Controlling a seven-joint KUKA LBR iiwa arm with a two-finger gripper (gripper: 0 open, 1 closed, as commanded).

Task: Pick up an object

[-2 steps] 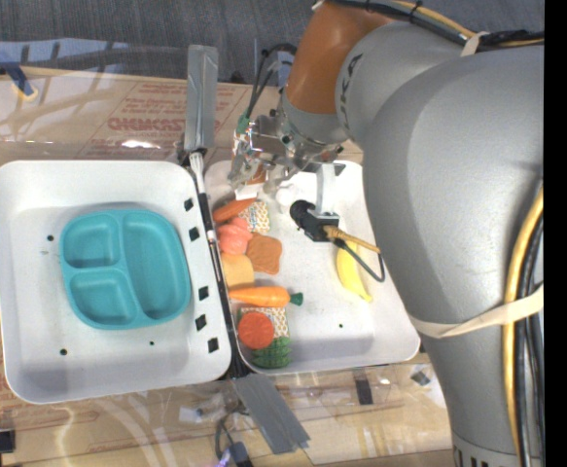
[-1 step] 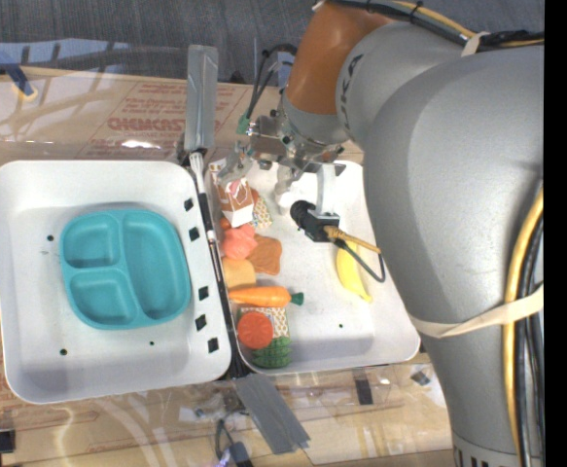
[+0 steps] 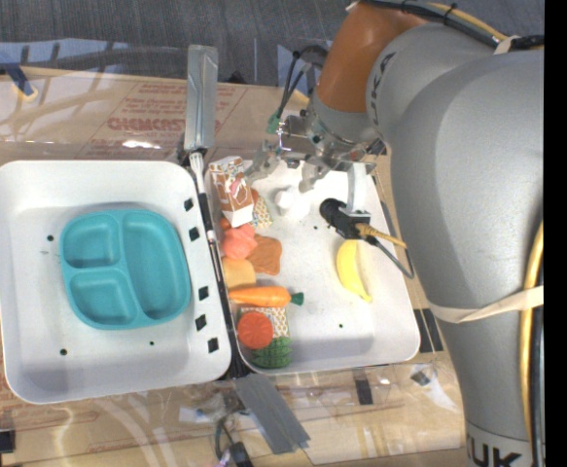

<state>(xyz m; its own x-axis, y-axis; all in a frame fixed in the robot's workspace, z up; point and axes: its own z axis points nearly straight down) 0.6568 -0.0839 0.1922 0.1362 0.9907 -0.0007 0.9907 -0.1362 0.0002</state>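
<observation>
A teal divided plate [image 3: 124,268] lies in the left white bin [image 3: 16,358] on cardboard-covered bench [image 3: 88,115].

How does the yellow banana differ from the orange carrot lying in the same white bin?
The yellow plastic banana is curved and lies alone on bare floor near the right side of the right-hand white bin. The orange plastic carrot is straight, has a green tip, and sits crowded among other toy foods along the bin's left wall. The banana runs up-down in the picture, the carrot across. Both lie flat.
</observation>
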